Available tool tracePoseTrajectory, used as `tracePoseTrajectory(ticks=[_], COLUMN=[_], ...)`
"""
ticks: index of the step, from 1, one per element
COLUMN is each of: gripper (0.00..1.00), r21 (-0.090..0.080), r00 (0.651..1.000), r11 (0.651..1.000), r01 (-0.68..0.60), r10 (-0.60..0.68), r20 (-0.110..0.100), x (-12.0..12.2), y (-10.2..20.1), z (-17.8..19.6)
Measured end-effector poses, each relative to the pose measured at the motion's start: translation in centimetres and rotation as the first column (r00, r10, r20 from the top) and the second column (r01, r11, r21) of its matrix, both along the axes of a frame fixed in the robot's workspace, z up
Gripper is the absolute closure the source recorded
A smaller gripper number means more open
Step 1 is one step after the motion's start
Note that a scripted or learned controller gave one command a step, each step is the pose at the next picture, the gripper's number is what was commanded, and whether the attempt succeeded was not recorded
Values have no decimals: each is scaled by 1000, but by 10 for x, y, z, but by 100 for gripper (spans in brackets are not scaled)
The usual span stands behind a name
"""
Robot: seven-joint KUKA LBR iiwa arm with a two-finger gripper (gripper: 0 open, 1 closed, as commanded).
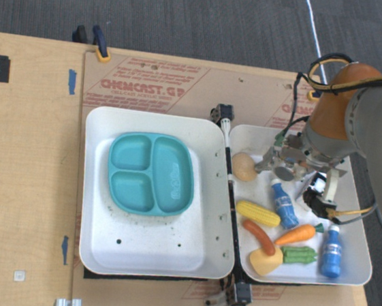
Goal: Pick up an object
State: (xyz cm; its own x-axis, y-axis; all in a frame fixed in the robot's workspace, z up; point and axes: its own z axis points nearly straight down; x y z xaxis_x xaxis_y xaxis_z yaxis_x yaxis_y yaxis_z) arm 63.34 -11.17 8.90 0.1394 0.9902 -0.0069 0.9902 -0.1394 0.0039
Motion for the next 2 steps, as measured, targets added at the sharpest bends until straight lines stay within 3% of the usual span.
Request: tracePoseTrajectory(ticks=[1,2], gripper=[0,100], r21=[8,6], r00=[938,938], r11=[938,938], r01=[-348,-347], r10=[348,347], r20=[-3,1], x=[-58,-57], y=[-5,-5], z=[-4,7])
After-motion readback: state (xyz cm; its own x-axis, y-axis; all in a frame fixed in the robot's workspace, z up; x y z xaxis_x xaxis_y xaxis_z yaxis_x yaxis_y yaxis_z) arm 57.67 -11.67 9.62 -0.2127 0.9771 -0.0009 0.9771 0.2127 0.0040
